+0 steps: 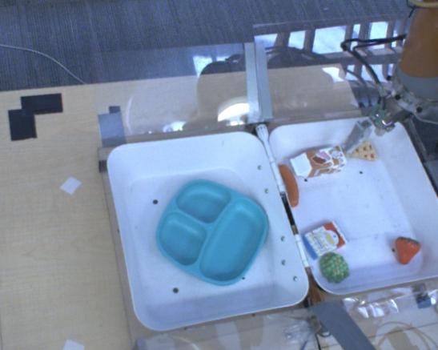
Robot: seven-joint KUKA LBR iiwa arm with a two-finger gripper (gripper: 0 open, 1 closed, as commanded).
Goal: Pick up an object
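Note:
My gripper (361, 134) reaches in from the upper right and hangs over the far part of the right bin (368, 198). Its tip is just above a small tan waffle piece (365, 153) and right of a brown-and-white carton (320, 162). A reddish sausage (289, 184) lies along the bin's left wall. Nearer the front are a small white carton with orange and blue print (324, 239), a green broccoli-like piece (334, 267) and a red strawberry (407, 249). I see nothing held.
The left bin (145, 221) holds a blue divided plate (212, 231). A metal divider post (255, 84) stands behind the seam between the bins. The arm's orange band (426, 36) sits at the top right.

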